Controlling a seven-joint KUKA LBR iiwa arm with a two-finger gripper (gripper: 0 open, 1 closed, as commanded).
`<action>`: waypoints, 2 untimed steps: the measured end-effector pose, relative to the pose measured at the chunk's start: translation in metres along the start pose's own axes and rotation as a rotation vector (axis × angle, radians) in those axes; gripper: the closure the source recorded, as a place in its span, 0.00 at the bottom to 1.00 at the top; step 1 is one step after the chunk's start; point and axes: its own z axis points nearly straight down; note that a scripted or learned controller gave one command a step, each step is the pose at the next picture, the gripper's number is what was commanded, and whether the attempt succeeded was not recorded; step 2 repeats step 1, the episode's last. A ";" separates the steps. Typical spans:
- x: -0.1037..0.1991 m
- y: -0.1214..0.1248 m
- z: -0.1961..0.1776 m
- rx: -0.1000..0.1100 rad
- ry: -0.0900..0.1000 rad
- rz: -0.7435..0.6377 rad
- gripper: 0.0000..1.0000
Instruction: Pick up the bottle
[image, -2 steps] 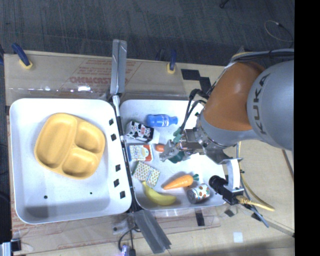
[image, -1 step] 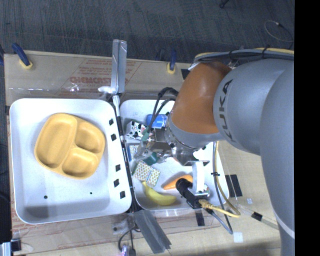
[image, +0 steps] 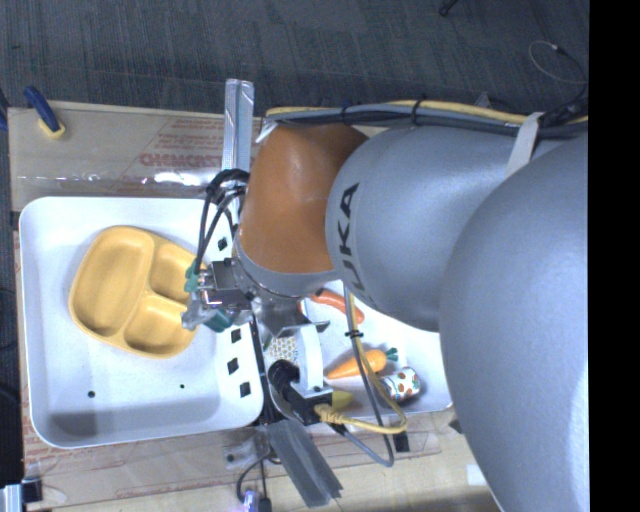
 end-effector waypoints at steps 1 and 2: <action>0.075 0.002 0.036 0.004 -0.003 -0.058 1.00; 0.075 0.002 0.036 0.004 -0.003 -0.058 1.00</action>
